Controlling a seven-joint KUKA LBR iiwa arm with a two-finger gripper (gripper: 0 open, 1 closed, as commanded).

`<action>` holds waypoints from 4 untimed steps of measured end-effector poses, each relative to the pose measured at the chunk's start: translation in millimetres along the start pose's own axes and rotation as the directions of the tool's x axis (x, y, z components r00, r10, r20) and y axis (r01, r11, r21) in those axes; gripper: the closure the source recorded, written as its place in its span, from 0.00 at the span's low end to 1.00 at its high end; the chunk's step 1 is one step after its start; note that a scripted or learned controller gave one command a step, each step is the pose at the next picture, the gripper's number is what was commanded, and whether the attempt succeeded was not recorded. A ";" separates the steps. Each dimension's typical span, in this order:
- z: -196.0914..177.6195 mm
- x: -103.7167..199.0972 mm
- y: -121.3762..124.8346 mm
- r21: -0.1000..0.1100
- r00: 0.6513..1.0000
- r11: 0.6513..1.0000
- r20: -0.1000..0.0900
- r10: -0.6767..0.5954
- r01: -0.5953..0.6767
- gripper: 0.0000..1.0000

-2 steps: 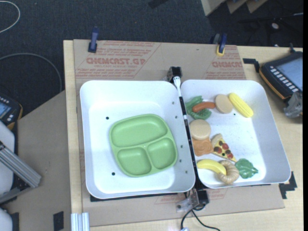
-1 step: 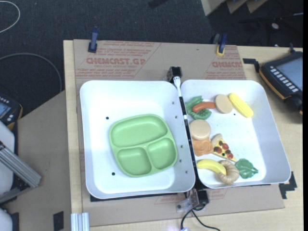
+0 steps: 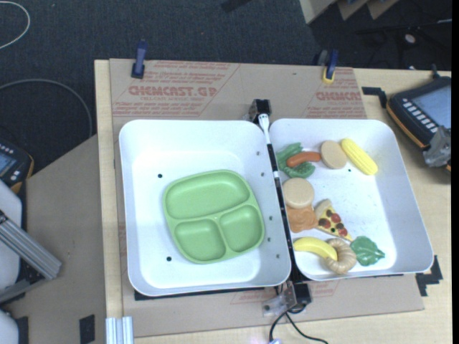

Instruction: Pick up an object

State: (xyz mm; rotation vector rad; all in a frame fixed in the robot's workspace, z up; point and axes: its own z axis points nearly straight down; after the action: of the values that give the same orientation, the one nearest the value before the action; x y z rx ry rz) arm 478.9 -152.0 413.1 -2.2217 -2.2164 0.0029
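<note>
The right white bin [image 3: 401, 192] holds several toy foods. A yellow corn cob [image 3: 358, 156], a tan round bun [image 3: 333, 154] and a red sausage [image 3: 305, 158] on a green leaf [image 3: 292, 168] lie at its far side. A tan cylinder [image 3: 298, 191], an orange piece [image 3: 301, 220] and a pizza slice [image 3: 331, 219] sit by the left wall. A banana [image 3: 315, 246], a tan ring-shaped pastry [image 3: 343, 259] and a green leaf [image 3: 368, 251] lie at the near edge. A grey part of my gripper [image 3: 439, 149] shows at the right edge, outside the bin and well away from the food.
The left white bin [image 3: 143, 156] holds a green three-compartment plate [image 3: 213, 215]. A black and orange device [image 3: 423, 110] lies on the bench at the far right. Blue and yellow clamps [image 3: 139, 59] hold the brown board at the back.
</note>
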 end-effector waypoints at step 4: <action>228.6 72.3 -1.3 0.002 1.000 1.000 -0.002 -0.004 0.004 1.00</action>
State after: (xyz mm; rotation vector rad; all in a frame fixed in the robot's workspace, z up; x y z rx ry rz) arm 476.9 -79.4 184.6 -2.2150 -2.2186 0.0033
